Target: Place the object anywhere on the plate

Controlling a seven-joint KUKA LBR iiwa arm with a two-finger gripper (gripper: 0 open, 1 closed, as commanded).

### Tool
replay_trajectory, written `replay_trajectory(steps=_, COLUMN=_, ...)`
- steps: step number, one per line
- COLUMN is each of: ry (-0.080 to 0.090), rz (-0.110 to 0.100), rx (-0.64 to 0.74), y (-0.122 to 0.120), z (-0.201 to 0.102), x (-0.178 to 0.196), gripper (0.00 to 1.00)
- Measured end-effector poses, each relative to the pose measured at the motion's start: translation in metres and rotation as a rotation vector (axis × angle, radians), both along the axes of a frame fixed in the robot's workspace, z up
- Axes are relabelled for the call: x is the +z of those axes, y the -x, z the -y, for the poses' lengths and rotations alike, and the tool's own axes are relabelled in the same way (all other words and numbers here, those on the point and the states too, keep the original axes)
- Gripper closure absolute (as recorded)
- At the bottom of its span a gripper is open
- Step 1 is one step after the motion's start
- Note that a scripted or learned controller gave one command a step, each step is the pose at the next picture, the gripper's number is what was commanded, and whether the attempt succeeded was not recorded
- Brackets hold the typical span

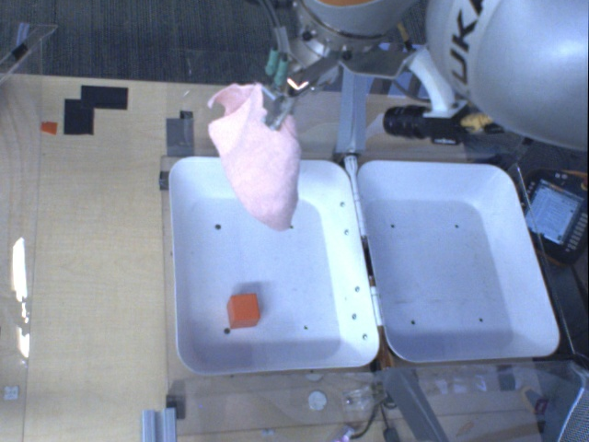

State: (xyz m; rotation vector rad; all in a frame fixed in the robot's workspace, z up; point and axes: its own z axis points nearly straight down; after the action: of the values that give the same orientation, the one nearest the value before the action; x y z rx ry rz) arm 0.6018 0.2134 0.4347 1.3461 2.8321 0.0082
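bench: the pale wooden bench top (92, 274) is lying flat, with black square markings near its far left corner.
left bin: the shallow white plastic bin on the left (198, 339) is sitting with smooth walls and rounded corners; no plate is showing in it.
cube: a small orange cube (244, 310) is resting on the floor of the left bin, near its front, well apart from the cloth.
cloth: the soft pink cloth (260, 168) is hanging limp in folds above the far part of the left bin, because it is being held only at its top edge.
gripper: the two-finger metal gripper (279, 110) is pinching the top of the cloth, its jaws closing on the fabric.
right bin: the shallow white plastic bin on the right (515, 247) is lying just beside the left one, the rims almost touching.
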Motion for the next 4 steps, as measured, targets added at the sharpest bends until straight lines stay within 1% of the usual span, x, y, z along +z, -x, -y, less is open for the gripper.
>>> replay_trajectory(steps=1, ry=0.001, rz=-0.007, rx=-0.33, y=0.002, z=-0.002, x=-0.082, gripper=1.0)
replay_trajectory(steps=2, ry=0.001, rz=-0.009, rx=-0.383, y=-0.03, z=-0.005, x=-0.239, gripper=1.0)
replay_trajectory(steps=3, ry=-0.002, rz=-0.008, rx=-0.562, y=-0.036, z=-0.015, x=-0.301, gripper=1.0)
replay_trajectory(steps=4, ry=-0.002, rz=-0.002, rx=-0.434, y=-0.063, z=0.031, x=-0.117, gripper=1.0)
